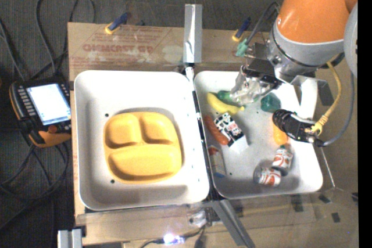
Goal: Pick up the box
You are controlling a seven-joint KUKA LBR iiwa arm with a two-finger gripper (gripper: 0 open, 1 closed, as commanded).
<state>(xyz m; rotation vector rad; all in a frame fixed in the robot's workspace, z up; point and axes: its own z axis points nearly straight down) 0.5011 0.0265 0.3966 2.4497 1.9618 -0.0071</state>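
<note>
- My gripper (251, 89) hangs over the back of the right bin (311, 183), close above the banana (224, 103) and just left of a teal object (269, 103).
- I cannot tell from this slant how wide I am spread, and I see nothing caught in my grasp.
- The box (228, 128), a small black-and-white patterned carton, lies near the middle of the right bin, forward and a little left of me, tilted on the floor.
- A carrot (216, 131) lies right against the box's left side, so I judge the cleaner approach is across the box's short width, clear of that side.
- I should shift toward the bin's centre first, then drop straight down, turned to match the box's tilt.
- The banana sits just behind the box; coming down too far back risks nudging it instead.
- Two cans (275, 167) rest near the front right corner, well apart from the box, and should not interfere.
- The left bin (87, 142) holds a yellow divided tray (143, 145), which has no part in this step.
- I would close only once the box is squarely between the tips.
</note>
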